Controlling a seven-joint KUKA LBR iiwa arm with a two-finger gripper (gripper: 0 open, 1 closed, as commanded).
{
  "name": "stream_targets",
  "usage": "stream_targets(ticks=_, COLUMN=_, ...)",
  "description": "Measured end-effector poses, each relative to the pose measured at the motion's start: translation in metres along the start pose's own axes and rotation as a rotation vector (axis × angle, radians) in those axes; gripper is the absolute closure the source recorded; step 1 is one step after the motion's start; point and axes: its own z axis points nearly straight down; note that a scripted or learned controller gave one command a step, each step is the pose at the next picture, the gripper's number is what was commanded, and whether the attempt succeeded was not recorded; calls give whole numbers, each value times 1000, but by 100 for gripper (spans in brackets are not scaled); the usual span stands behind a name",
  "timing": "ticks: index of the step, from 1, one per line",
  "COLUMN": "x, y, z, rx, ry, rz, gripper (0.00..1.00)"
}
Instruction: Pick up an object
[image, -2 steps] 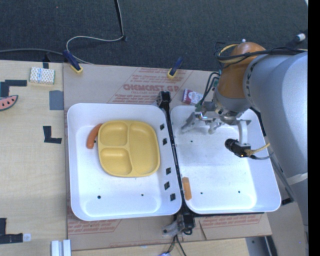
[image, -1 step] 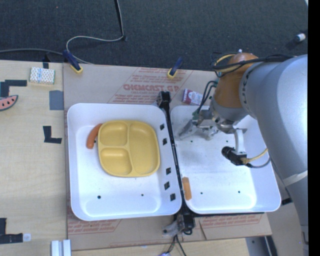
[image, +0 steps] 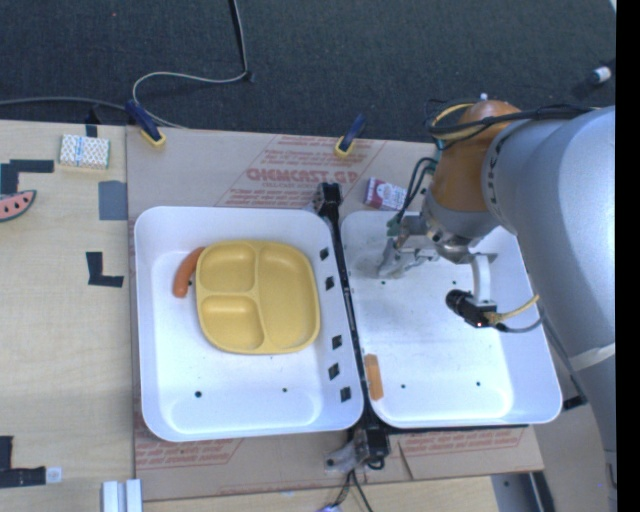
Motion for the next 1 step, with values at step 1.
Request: stream_targets(ticks=1, x=70, y=-57, z=-90, rx=2, ry=3, rz=-1, gripper=100)
